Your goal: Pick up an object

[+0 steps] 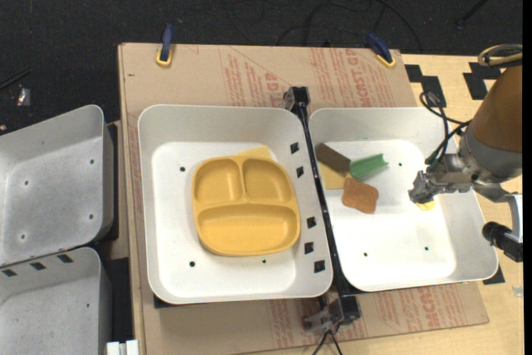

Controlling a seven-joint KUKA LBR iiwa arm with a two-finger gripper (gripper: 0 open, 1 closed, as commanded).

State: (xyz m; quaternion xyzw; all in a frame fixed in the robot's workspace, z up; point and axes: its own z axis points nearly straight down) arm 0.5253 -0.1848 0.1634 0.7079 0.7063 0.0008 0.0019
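The right bin (399, 258) holds a green block (366, 165), a dark brown block (332, 156), a pale yellow piece (331, 177) under them, and a reddish-brown chunk (360, 195). My gripper (422, 190) hangs low at the bin's right side, to the right of the brown chunk and apart from it. A small yellow thing (426, 204) peeks out just beneath the gripper's tip. Whether it is gripped is hidden.
The left bin (166, 262) carries a yellow compartment plate (246, 206). A black divider (314, 195) runs between the bins. Spare white bins (50, 170) lie off the bench to the left. Cables trail behind the arm (499, 125) at right.
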